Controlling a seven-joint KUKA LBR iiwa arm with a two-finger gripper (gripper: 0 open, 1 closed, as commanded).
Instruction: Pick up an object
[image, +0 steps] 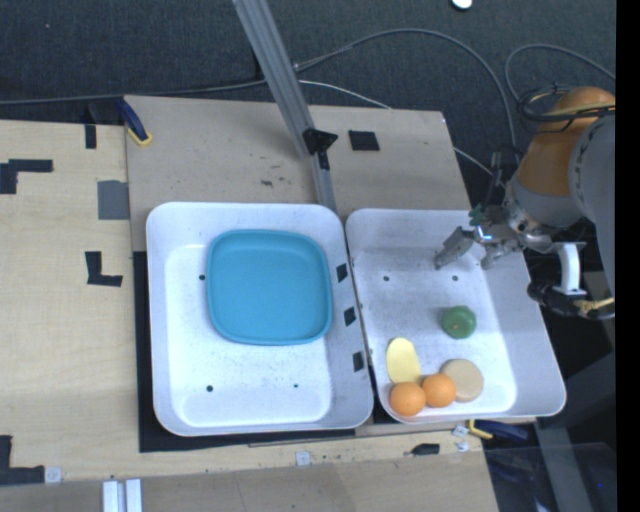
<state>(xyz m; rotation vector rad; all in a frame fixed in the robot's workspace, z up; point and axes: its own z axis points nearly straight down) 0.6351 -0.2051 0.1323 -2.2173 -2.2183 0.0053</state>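
Two small orange balls sit touching each other at the front edge of the right-hand shallow white bin, nearest the lens, with a pale yellow oblong piece just behind the left one and a tan round disc-like object pressed against the right one. A dark green ball lies alone a little farther back, near the bin's middle. Above the bin's far right corner hangs the metal two-finger gripper of the grey arm with the orange band, its jaws spread apart and clamped on nothing, well clear of the objects. Next door, the left-hand white bin carries a square light-blue plastic plate. Both bins rest on the pale wooden surface.
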